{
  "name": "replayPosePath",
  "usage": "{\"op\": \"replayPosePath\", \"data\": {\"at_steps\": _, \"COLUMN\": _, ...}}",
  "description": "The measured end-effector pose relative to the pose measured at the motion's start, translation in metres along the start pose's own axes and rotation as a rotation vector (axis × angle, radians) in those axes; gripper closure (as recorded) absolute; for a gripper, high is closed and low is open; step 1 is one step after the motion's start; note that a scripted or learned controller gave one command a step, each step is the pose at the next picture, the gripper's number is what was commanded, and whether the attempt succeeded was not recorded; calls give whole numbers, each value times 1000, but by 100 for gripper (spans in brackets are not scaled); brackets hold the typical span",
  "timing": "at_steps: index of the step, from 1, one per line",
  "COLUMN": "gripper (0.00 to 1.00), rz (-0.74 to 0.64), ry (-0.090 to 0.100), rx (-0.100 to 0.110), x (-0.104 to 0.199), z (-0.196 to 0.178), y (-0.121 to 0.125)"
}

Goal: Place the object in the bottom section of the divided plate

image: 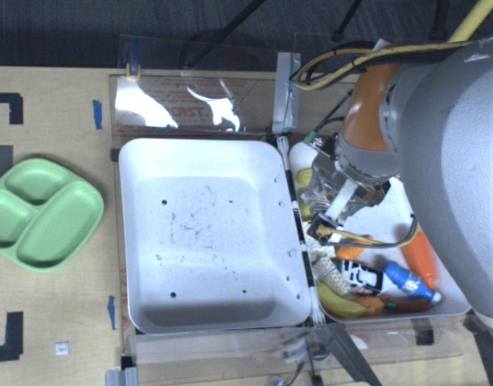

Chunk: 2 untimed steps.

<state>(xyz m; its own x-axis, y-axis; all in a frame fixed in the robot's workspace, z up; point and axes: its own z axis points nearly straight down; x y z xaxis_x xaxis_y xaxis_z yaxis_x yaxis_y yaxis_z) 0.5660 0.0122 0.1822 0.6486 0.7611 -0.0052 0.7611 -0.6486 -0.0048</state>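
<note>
While the arm (439,135) leans in from three o'clock, its gripper (330,215) hangs low over the right bin (407,207), at the bin's nine o'clock edge where the clutter is thickest — I judge it is hunting for something to lift. Whether it has anything caught, I cannot tell from where I stand. The likely pickings lie below it, toward five o'clock: a banana (347,302), a carrot (423,260), a blue bottle (403,280). Which one is meant, I cannot say. The left bin (141,167) sits bare beside it. Well apart, at nine o'clock on the bench (69,103), waits the green divided plate (42,212) — its large bottom section faces six o'clock, open for the drop. Nothing rests in it yet.
</note>
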Motion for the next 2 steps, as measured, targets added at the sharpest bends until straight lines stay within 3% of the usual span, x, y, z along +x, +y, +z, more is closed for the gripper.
{"op": "replayPosePath", "data": {"at_steps": 1, "gripper": 0, "rz": 0, "ry": 0, "rx": 0, "x": 0, "z": 0, "y": 0}}
{"op": "replayPosePath", "data": {"at_steps": 2, "gripper": 0, "rz": 654, "ry": 3, "rx": -1, "x": 28, "z": -5, "y": 3}}
